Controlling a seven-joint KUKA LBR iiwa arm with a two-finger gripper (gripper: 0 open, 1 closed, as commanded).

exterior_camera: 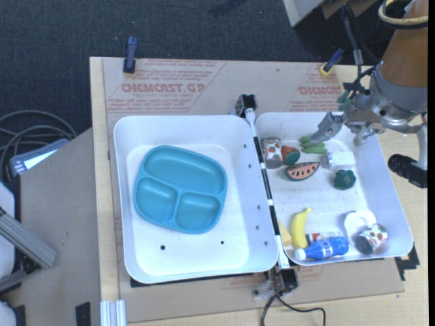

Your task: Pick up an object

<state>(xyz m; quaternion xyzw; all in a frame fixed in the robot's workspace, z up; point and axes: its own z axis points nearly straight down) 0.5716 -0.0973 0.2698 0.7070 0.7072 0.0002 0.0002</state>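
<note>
Two bins: one blue plate [180,197] in the left, and right of it one watermelon slice [302,170], one banana [300,224], one blue bottle [326,248]. Gripper [331,126] above the slice, grip unclear.

A dark blue-grey carpet [61,19] covers the floor from nine o'clock round to twelve. The worktop [170,87] is tan board printed with red lettering. Grey cables [27,124] coil on the carpet at nine o'clock. A blue clamp [130,53] grips the board's far edge at eleven o'clock. Light is even and soft.
</note>
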